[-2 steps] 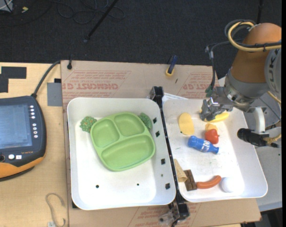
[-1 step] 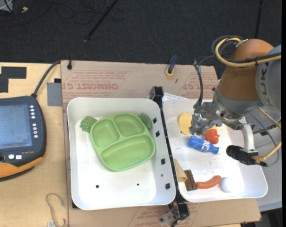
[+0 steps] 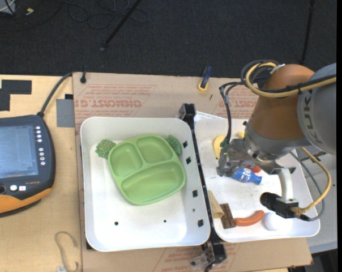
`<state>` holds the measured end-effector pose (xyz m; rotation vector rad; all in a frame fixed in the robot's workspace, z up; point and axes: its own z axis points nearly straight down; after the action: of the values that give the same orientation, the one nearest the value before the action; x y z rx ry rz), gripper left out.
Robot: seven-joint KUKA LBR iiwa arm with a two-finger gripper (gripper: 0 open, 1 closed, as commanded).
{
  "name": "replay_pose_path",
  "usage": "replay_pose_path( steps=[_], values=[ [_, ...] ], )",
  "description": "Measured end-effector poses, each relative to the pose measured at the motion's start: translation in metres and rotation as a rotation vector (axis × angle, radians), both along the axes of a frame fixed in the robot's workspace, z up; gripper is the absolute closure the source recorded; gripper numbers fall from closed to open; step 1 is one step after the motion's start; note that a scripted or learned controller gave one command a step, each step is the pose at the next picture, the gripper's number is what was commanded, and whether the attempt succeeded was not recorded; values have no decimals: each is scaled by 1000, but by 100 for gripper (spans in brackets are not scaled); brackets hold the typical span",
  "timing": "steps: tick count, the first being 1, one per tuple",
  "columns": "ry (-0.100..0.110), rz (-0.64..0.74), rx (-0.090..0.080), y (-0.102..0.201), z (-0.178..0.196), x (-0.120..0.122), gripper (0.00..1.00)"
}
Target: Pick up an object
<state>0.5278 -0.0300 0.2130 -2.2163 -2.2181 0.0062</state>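
Note:
My gripper (image 3: 226,166) hangs low over the left half of the right bin (image 3: 312,228), under the grey and orange wrist. A small blue and white object (image 3: 248,176) lies just to its right, touching or nearly touching it. A yellow object (image 3: 218,145) peeks out behind the gripper, partly hidden by it. Near the bin's front lie an orange-red sausage shape (image 3: 251,219), a white ball (image 3: 271,222) and a brown block (image 3: 226,216) beside a pale wooden piece (image 3: 216,208).
The left bin (image 3: 97,220) holds a green divided plate (image 3: 147,169) with leafy green ends. A black divider (image 3: 195,169) runs between the bins. A tablet-like controller (image 3: 15,157) sits on the bench at far left.

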Motion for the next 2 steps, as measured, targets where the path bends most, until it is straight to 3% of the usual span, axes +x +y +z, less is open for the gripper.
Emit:
replay_pose_path(
  steps=[1,2],
  values=[
    [0,1,0,32,4,-33,100],
    [-1,-5,-1,30,6,-47,100]
  ],
)
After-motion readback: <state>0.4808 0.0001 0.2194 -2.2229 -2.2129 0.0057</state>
